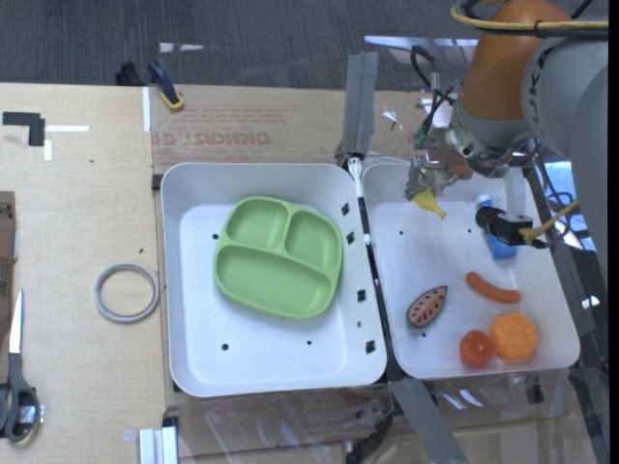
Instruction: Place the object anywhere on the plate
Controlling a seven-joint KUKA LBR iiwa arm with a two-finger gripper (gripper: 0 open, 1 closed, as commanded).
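Two white bins sit side by side on the wooden bench (77, 220). Over the right bin's (426, 346) far corner, the hand (426, 184) hangs with a yellow banana-shaped piece (428, 202) pinched between its closed fingers, lifted off the floor. A green divided plate (280, 256) lies in the left bin (193, 356), well apart from the hand.

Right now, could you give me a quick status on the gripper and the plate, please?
Gripper over right bin's far corner, yellow object at its tip, grasp unclear. Green plate in left bin, nothing on it. Path between looks clear.
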